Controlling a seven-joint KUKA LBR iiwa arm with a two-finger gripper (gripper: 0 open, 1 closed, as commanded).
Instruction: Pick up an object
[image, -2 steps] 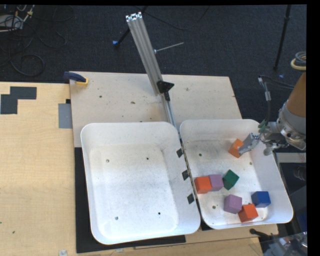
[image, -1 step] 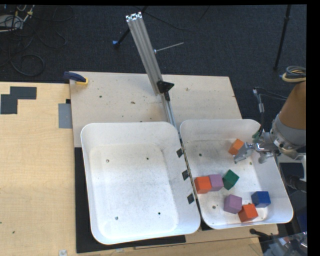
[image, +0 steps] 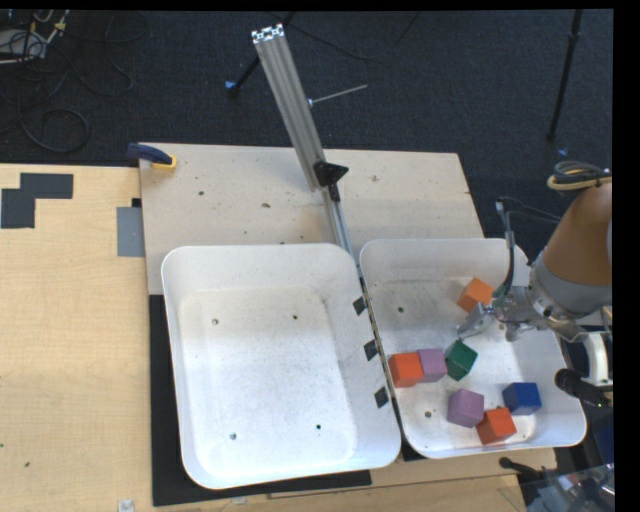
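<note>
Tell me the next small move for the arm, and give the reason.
Probably shift the gripper slightly toward the green block and lower onto it. The gripper hangs low in the right bin, between the orange block and the green one, with nothing visibly in it.

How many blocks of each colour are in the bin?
Orange: 3 – one near the gripper, one at the left, one at the front
Purple: 2 – one by the left orange block, one lower down
Green: 1
Blue: 1
Total: 7 blocks, all in the right bin
</note>
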